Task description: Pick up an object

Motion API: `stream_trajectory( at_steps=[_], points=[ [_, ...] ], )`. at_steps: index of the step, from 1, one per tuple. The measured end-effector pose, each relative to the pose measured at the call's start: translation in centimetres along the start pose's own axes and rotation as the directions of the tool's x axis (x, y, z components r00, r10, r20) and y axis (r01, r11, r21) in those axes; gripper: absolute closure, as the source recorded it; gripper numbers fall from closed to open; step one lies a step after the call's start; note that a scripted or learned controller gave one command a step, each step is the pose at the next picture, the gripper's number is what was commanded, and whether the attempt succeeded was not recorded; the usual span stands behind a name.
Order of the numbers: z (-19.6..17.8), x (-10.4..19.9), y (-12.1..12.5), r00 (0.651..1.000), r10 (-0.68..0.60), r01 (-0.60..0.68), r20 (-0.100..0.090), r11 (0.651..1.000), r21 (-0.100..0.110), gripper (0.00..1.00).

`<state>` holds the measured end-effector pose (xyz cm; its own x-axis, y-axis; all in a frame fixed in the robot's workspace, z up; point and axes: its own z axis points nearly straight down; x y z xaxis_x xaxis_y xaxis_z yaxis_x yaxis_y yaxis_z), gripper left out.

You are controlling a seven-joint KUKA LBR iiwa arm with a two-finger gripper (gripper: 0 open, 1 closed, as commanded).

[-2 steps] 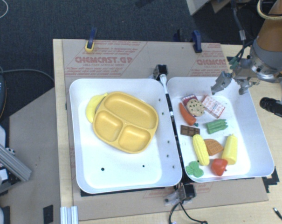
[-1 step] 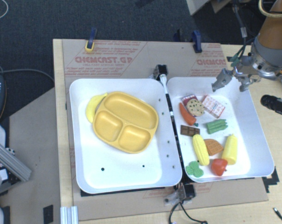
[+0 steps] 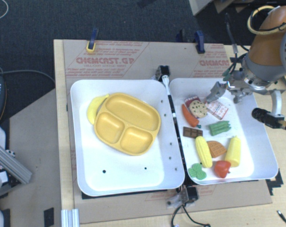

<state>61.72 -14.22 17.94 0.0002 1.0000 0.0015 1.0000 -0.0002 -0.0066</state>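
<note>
White bins sit side by side; the left bin (image 3: 86,141) holds a yellow tray (image 3: 126,123), the right bin (image 3: 261,145) the toy food. We see the gripper (image 3: 214,94) low at the right bin's 11 o'clock, over a cookie (image 3: 197,109) and wrapper (image 3: 218,109); whether its claw is spread or pinching, we cannot tell. We judge a clean pick needs centring on one item, clear of the carrot (image 3: 190,115) at the cookie's 8 o'clock.

Robot lab: clamped bench (image 3: 133,56), cables, white bins (image 3: 81,126).

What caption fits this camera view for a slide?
KUKA arm's gripper hovers above toy foods in right bin; yellow tray in left bin.
</note>
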Motion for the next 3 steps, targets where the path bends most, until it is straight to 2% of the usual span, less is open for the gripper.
stream_trajectory(
  at_steps=[1, 2, 3],
  points=[
    [5.0, -0.9, -0.2, 1.000, 0.001, -0.001, 0.000, 1.000, -0.001, 0.00],
    [8.8, -0.9, 0.3, 1.000, 0.000, 0.000, -0.001, 1.000, -0.015, 0.00],
    [7.1, -1.1, 0.7, 1.000, -0.001, 0.001, 0.007, 1.000, -0.031, 1.00]
  ],
)
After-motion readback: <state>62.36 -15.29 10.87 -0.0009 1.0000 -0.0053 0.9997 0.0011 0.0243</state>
